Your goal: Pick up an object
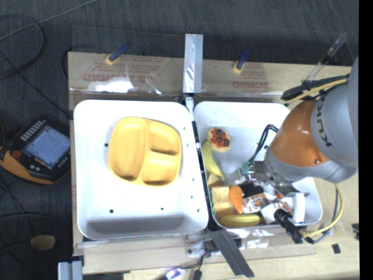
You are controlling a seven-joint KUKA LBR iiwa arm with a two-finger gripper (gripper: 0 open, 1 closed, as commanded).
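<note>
My gripper (254, 190) is low in the right bin (256, 114), over a heap of toy food at its front. Just left of it an orange carrot-like piece (235, 198) leans on a pale yellow block (220, 196). A yellow banana-shaped piece (239, 220) lies along the front wall. A red and white item (258, 203) sits right under the gripper. A green-yellow banana (211, 159) lies by the left wall, and a small round pizza-like toy (219, 137) rests further back. The wrist hides what lies beneath it.
The left bin (93, 209) holds a yellow divided plate (144, 150). The arm's orange band (297, 142) and grey body cover the right bin's right side. A divider rail (197, 156) runs between the bins. A handheld controller (38, 151) lies off the bench at left.
</note>
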